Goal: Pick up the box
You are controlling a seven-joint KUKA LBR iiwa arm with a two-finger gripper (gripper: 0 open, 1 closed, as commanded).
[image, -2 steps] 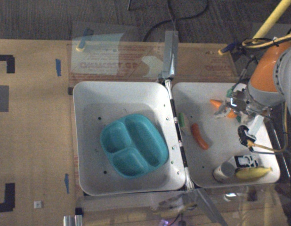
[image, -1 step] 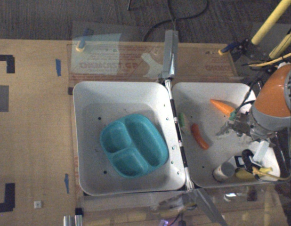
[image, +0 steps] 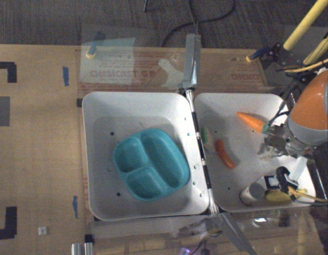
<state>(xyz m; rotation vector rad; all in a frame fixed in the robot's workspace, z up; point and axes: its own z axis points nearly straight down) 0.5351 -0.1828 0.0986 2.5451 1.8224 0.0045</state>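
Box, apparently the small black-and-white carton (image: 274,181), lies at the near right corner of the right white bin (image: 227,102), between a pale upright cylinder (image: 252,193) and a yellow rounded object (image: 278,197); its long axis is too small to tell; just beyond it, toward the far edge, hangs the grey two-finger gripper (image: 274,144), whether spread or pressed together I cannot tell; a short pull toward the near edge seems needed; farther still lies an orange carrot (image: 251,121).

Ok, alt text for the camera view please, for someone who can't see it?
The arm's gripper hangs over the right bin, near a carrot, an orange-red piece and clutter at its near edge. The left bin holds a teal divided plate.
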